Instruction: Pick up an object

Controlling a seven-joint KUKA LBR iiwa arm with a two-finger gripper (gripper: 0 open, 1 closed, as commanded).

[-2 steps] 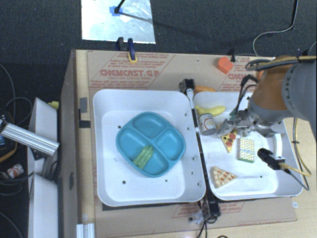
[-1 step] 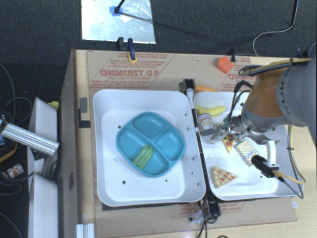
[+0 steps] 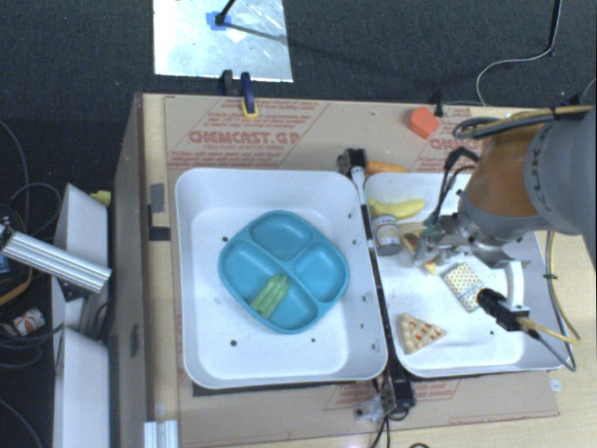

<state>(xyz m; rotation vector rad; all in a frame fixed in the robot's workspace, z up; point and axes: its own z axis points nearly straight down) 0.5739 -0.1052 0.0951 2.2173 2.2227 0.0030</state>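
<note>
Where the grey robot arm [image 3: 522, 180] reaches in from the right in the camera view, its gripper [image 3: 431, 243] is low over the right white bin [image 3: 471, 355], in the upper left part of it. I cannot tell if the gripper is open or closed, and I see nothing held in it.

The things to pick from lie in this bin. A small round can with a pale label [image 3: 387, 235] stands by the wall between the two bins, just beside the gripper. A yellow toy banana [image 3: 395, 208] lies near the top, close above the can. A tiny yellow bit [image 3: 430, 267] sits just below the gripper. A flat white block with dots [image 3: 462, 284] lies a little lower and to the right. A toy pizza slice [image 3: 420, 330] lies near the bottom, well apart from the gripper.

The left white bin [image 3: 201, 343] holds a blue plastic plate with four parts [image 3: 244, 267]. A green strip [image 3: 270, 293] lies in one of its lower parts — far from the gripper.

I think the step now is getting down onto one thing, likely the can or the tiny bit. To do it well, the gripper should sit right over the middle of that thing, go straight down and close softly. The can is next to the wall, so there is little room there — it could tip or roll.
</note>
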